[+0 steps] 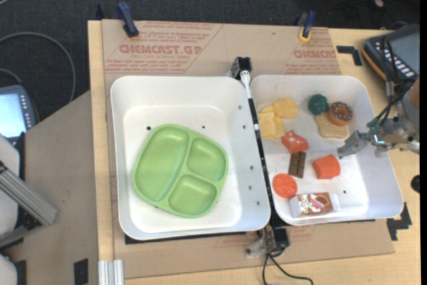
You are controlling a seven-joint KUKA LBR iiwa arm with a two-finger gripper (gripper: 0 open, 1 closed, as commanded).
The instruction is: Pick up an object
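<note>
Still at the approach step: hand [351, 145] hovers at the right bin's [383, 193] edge, fingers slightly parted, holding nothing. Nearest target, an orange block [327, 167], lies just below-left of the fingertips. Next move calls for lowering squarely over it, then closing.

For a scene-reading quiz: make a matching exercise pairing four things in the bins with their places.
Things:
1. green divided plate
2. dark green ball
3. orange block
4. snack packet

Places:
A. right bin, far end, beside the doughnut
B. right bin, near edge
C. left bin
D. right bin, closest to the gripper

Pairs: 1-C, 2-A, 3-D, 4-B
</note>
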